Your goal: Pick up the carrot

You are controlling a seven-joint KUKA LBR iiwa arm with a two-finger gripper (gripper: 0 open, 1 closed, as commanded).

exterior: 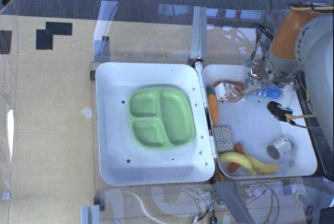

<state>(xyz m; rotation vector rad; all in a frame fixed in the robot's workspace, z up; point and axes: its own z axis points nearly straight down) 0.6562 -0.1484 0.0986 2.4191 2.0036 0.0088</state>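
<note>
While gripper [254, 78] hovers, carrot [212, 108] lies apart

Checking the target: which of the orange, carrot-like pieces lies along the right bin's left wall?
The long orange carrot by the divider; the shorter orange-red piece sits under the yellow banana.

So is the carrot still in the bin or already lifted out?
In the bin. The carrot lies flat along the left wall of the right bin, apart from the gripper.

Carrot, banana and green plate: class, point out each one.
carrot [212, 109], camera view, middle of its orange body
banana [248, 162], camera view, middle of its curve
green plate [177, 116], camera view, its large right compartment
</note>
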